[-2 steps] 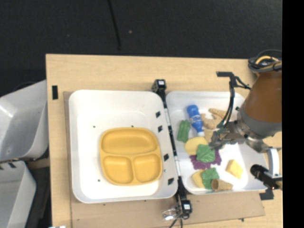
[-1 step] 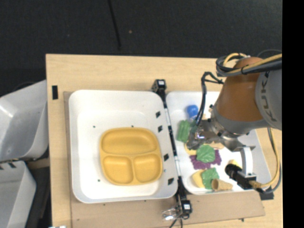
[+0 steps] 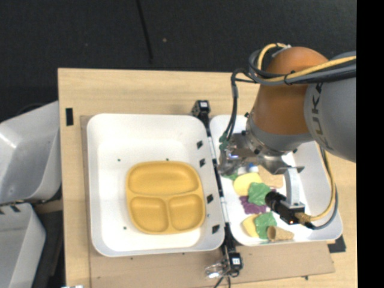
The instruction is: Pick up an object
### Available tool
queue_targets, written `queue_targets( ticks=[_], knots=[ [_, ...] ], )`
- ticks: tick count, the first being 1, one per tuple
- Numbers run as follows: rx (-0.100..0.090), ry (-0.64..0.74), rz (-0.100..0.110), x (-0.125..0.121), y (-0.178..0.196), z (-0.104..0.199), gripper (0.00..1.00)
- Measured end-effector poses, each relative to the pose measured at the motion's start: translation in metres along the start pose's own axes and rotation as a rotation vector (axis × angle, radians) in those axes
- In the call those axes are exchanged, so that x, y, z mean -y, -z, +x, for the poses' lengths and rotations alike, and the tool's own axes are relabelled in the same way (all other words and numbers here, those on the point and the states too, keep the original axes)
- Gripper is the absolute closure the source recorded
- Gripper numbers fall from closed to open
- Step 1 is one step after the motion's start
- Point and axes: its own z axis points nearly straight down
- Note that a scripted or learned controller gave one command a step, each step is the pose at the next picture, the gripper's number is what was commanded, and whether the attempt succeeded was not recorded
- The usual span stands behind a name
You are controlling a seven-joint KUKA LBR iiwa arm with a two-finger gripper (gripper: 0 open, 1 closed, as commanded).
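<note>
Camera view: gripper point(image 3: 235, 156) low at right bin's point(image 3: 321, 161) left edge, finger state cannot tell; small yellow, green, purple toy foods point(image 3: 258, 197) cluster beside it.

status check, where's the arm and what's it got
Gripper low over right bin, left end. Toy pile just beside it, nothing seen held. Yellow tray alone in left bin.

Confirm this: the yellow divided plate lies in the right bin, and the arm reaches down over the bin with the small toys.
Not quite. The camera view shows the plate lying in the left bin, not the right one. The rest stands: the arm reaches down over the right bin, where the small toys lie.
</note>
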Motion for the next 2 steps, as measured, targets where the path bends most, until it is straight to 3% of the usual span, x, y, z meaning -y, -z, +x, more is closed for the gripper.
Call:
queue_targets(
  ticks=[1, 2],
  knots=[
    [-0.001, -0.002, -0.012, 0.018, 0.144, 0.006, 1.0],
    [0.003, -0.008, 0.003, 0.019, 0.146, -0.017, 1.0]
  ],
)
